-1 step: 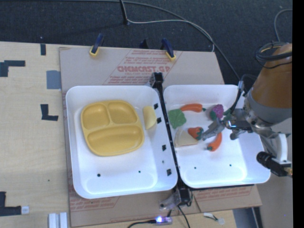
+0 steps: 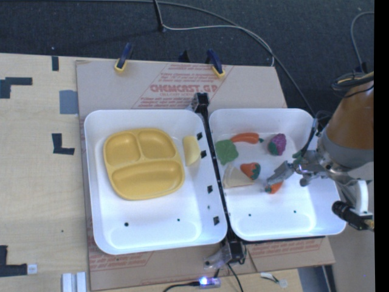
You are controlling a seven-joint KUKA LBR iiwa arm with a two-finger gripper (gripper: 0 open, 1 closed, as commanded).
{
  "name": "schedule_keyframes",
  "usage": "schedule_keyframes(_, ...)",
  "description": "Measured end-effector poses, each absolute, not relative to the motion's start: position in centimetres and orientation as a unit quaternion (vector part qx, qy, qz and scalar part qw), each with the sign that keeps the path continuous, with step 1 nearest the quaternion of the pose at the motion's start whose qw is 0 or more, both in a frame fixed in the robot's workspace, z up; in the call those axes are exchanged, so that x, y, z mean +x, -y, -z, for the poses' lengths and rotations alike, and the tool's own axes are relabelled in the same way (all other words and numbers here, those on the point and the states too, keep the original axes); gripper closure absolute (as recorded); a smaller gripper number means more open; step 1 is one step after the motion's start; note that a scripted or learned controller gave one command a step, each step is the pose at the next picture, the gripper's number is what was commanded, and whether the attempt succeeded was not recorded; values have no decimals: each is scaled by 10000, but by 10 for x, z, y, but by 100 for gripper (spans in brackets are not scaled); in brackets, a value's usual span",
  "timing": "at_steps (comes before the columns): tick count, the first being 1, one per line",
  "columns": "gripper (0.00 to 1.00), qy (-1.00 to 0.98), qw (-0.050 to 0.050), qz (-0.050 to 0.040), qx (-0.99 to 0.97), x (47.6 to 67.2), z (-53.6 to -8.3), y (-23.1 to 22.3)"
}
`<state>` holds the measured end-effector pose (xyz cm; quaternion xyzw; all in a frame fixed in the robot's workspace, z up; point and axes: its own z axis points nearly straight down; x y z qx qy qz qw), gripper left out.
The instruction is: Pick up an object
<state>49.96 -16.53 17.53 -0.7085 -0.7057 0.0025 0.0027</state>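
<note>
Two white bins sit side by side on the bench. From where I stand, the left bin (image 2: 146, 236) contains a yellow divided plate (image 2: 143, 163) and a pale yellow piece (image 2: 191, 150) just beside it. The right bin (image 2: 273, 224) contains a green piece (image 2: 226, 151), an orange carrot (image 2: 245, 138), a purple grape bunch (image 2: 278, 143), a strawberry (image 2: 250, 171) and a clear flat packet (image 2: 234, 178). The gripper (image 2: 275, 180) is low inside the right bin, touching a small orange piece (image 2: 276, 188). I cannot tell how wide it is, or whether it grips anything.
</note>
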Motion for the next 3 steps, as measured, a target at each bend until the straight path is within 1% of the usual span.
schedule_keyframes(1,100,7074,3,-2,-7068,502,-189,163)
schedule_keyframes(2,0,7073,6,-3,-7069,501,-188,163)
schedule_keyframes(3,100,7074,7,-3,-7068,502,-198,163)
